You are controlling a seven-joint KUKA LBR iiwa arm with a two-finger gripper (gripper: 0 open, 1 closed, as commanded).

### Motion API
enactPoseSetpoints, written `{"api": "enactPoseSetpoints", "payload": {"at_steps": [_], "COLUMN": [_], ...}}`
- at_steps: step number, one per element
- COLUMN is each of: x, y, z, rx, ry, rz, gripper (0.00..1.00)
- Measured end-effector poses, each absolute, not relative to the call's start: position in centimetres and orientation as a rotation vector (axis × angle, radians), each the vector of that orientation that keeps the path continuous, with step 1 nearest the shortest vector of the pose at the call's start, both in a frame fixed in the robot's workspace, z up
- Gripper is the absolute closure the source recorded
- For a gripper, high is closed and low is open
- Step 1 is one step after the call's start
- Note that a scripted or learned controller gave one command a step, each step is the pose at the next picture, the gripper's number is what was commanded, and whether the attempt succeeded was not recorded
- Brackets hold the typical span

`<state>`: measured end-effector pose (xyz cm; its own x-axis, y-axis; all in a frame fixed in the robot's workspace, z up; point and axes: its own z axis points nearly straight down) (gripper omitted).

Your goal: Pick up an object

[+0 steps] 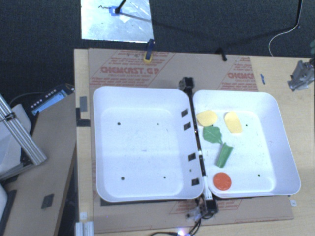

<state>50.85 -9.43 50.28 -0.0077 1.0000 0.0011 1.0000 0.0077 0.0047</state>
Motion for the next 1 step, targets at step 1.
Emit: {"api": "enactPoseSetpoints", "payload": {"at_steps": [1], "x": [56.56], "y": [-5.44], "z": [45.16], "rx": [2.212], "ry": [2.232], "rz": [0.000], "gripper": [1.00]}}
